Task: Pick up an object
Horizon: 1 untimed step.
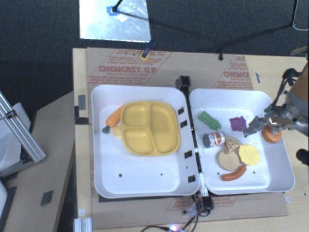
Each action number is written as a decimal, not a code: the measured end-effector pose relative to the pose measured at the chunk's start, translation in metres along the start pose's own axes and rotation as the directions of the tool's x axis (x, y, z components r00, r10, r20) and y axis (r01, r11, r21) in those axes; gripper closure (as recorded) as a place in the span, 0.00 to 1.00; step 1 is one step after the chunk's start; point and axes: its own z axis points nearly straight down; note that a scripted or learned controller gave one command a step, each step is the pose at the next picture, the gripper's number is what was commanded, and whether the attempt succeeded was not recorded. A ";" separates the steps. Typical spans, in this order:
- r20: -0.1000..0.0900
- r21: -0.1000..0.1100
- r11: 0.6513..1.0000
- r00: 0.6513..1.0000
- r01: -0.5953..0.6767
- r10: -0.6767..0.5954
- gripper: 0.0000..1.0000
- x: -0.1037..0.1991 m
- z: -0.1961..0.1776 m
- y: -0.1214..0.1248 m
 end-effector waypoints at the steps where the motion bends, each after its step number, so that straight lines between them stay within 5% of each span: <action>1: 0.003 -0.012 1.000 1.000 0.003 -0.003 0.00 0.000 -0.006 0.003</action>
